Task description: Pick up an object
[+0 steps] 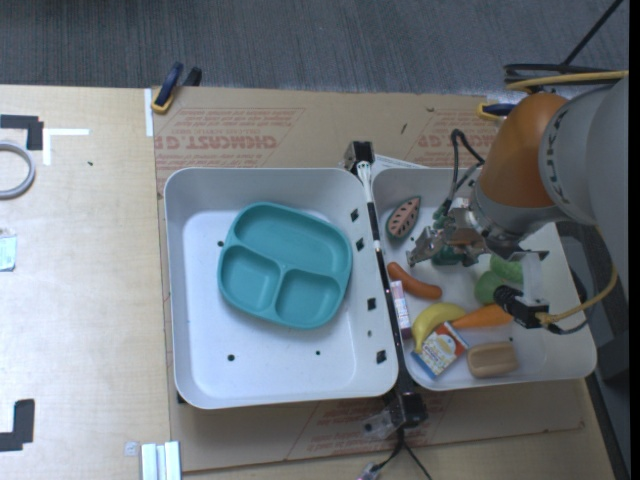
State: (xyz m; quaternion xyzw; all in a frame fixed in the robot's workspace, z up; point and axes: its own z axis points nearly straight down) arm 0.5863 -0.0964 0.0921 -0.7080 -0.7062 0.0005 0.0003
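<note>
The right bin [560, 363] holds several toy foods: a red sausage [415, 281], a banana [438, 318], an orange carrot [484, 317], a green piece [497, 278], a tan bread piece [492, 359], a small printed packet [438, 351] and a brown-and-green slice [403, 217]. My gripper [447, 247] hangs low over the middle of this bin, just right of the sausage and left of the green piece. Nothing is visibly held between its parts.
The left bin [190, 298] carries a teal divided plate [285, 265]. A black clamp [359, 154] sits at the top of the wall between the bins. The arm's grey body and orange band [525, 158] cover the right bin's upper right part.
</note>
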